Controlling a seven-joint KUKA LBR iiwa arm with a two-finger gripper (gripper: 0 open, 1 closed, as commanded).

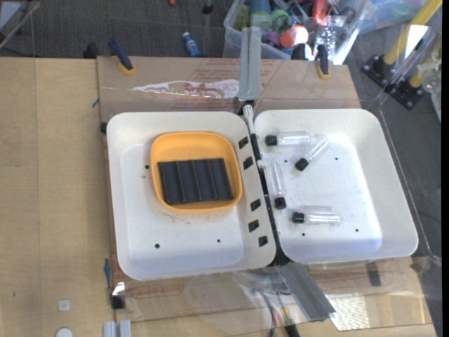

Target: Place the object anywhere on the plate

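- Two white bins sit side by side on the desk (42,188), with a brown cardboard sheet (168,70) under them.
- Left bin (133,255): a yellow-orange plate (193,140) with rounded corners sits a bit above the bin's centre.
- A black ribbed block (195,181) lies flat on the plate. It covers most of the plate floor, and its ribs run top to bottom in view.
- Right bin (368,188): four clear tubes with black caps, all lying on their sides.
- Upper tube (287,140) lies near the bin's top left, cap toward the divider.
- Slanted tube (311,153) is just beside it, cap at its lower left end.
- Divider-side tube (276,186) runs along the left wall, cap at its lower end.
- Lowest tube (316,217) lies level, cap on the left, apart from the other three.
- None of the tubes touches the plate.
- A row of small black tabs (252,184) lines the seam between the bins.
- A clear crate of coloured toys (302,12) stands beyond the desk's far edge.
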